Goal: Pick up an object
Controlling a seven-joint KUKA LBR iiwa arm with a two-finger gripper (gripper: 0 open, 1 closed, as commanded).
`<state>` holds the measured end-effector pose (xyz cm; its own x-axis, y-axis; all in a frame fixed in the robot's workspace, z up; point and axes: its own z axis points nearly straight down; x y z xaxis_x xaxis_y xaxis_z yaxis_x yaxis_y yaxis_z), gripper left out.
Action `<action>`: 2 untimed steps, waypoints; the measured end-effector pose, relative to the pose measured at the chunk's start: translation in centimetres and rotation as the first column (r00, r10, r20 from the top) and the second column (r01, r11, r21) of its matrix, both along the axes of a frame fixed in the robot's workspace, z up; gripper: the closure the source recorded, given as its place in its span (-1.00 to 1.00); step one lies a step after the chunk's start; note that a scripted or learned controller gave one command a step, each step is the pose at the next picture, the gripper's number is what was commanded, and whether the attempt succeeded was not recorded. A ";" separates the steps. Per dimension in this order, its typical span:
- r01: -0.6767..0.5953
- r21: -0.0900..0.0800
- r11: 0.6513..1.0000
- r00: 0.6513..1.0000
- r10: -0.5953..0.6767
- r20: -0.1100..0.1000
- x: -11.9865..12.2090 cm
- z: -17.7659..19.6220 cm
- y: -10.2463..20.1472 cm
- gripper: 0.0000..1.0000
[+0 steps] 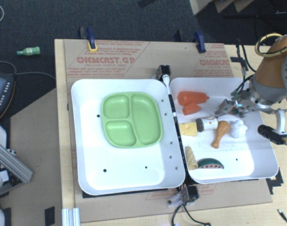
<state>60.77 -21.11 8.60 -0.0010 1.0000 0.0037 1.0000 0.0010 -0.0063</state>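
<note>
In the camera view you see the gripper (226, 107) low over the right bin (261, 168), near its far side, with the arm reaching in from the right. Its grey fingers point to the left and look a little spread, with nothing between them (they are small and dark here, so I judge this with some care).

The things you can pick all lie in the right bin. The orange pieces (191, 100) are at the far left corner. The yellow block (189, 129) is just beside a small white and red bottle (209, 124). The brown drumstick (220, 133) lies tilted in the middle, close under the fingers, and a white lump (238, 129) is just beside it on the right. A bread stick (191, 157) and a watermelon slice (211, 164) rest at the near edge.

The left bin (86, 168) holds a green divided plate (132, 119).

For a good grasp, I think you should choose the drumstick or the bottle, because they are nearest. Place the fingers across the thin part, one on each side, and go fully down before closing. Take care that the white lump is not pushed or caught together.
</note>
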 end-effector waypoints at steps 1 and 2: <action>-0.001 -0.004 1.000 1.000 0.001 0.008 0.2 1.5 -0.1 1.00; 0.000 -0.007 1.000 1.000 0.000 0.014 -0.1 7.8 -0.2 1.00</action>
<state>60.64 -21.31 16.42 -0.0006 1.0000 -0.0032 1.0000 0.0006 0.0072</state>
